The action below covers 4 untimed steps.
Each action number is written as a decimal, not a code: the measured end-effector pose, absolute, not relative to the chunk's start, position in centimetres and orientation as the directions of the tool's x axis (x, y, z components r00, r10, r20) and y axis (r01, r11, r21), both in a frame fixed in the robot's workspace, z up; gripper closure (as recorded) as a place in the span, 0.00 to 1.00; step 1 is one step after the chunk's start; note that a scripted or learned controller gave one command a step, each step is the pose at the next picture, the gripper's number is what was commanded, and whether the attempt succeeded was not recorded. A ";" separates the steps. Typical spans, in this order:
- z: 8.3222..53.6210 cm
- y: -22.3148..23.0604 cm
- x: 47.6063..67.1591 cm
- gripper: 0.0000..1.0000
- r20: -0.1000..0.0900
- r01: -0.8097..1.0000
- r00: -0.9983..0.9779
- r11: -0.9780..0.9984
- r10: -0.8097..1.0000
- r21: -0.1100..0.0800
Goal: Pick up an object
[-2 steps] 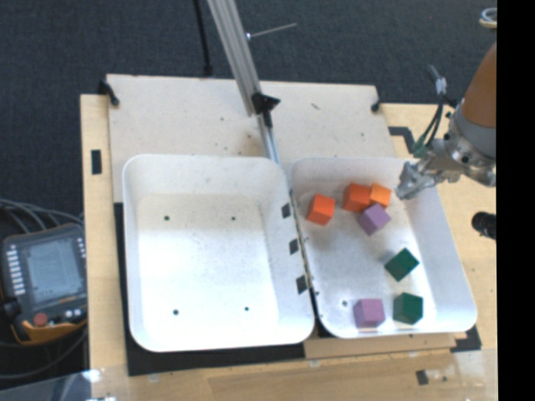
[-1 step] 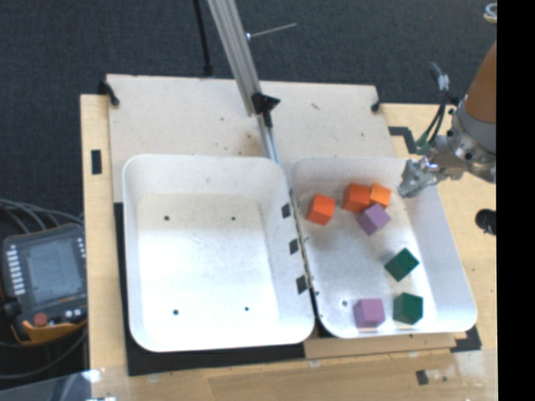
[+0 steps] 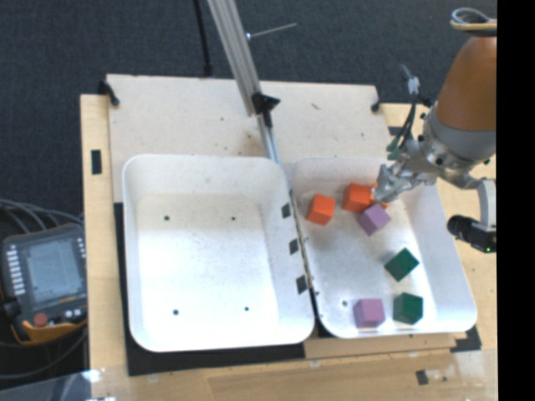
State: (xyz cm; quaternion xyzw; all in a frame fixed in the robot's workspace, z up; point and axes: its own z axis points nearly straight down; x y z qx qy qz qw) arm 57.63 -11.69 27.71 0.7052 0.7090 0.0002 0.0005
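Nearest us, a small purple cube (image 3: 369,312) and a dark green cube (image 3: 408,307) sit at the right bin's (image 3: 443,249) near edge, while our gripper (image 3: 386,187) reaches an orange block (image 3: 358,197) near its far edge, grip state unclear, so next we judge a squeeze and lift.

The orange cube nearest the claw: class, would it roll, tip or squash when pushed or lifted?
The orange cube has flat faces, so it likely slides rather than rolls. It looks solid, probably stiff. The purple cube sits close beside it, so a push may nudge that too.
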 end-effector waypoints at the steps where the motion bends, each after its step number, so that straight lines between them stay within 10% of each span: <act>1: 27.9 -6.6 57.6 1.00 0.001 1.000 -0.007 0.007 1.000 0.001; 4: 25.1 8.9 58.4 1.00 0.000 1.000 -0.006 0.006 1.000 0.001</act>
